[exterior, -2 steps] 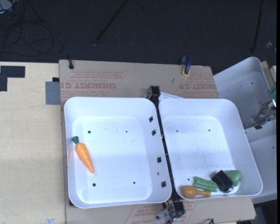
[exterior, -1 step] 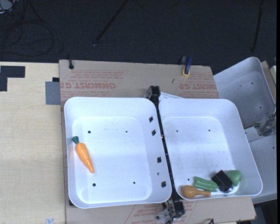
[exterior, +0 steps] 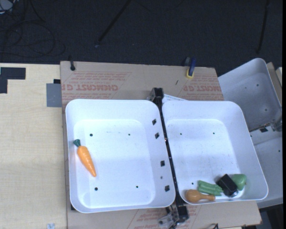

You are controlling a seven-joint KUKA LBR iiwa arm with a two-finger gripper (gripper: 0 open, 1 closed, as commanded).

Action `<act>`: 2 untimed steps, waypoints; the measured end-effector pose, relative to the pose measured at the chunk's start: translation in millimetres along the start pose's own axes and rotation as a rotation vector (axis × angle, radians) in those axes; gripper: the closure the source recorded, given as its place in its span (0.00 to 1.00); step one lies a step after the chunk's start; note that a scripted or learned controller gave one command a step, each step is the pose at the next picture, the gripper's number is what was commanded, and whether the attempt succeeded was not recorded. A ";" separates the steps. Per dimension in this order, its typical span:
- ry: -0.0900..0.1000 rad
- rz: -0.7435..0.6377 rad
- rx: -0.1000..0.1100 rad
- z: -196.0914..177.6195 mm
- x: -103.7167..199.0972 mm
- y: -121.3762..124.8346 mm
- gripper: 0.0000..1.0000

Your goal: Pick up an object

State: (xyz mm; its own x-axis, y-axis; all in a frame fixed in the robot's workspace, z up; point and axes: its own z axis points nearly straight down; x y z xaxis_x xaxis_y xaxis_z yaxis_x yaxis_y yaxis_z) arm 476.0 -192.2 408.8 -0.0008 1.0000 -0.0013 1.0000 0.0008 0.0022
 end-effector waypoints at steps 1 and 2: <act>0.003 0.003 0.011 78.6 -21.6 -1.0 1.00; 0.000 0.000 0.000 30.2 -21.9 -0.2 1.00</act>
State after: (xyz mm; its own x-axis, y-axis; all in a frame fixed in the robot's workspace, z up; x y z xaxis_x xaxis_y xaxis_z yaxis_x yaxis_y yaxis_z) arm 475.9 -214.2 378.6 -0.0005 1.0000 -0.0015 1.0000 0.0005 0.0022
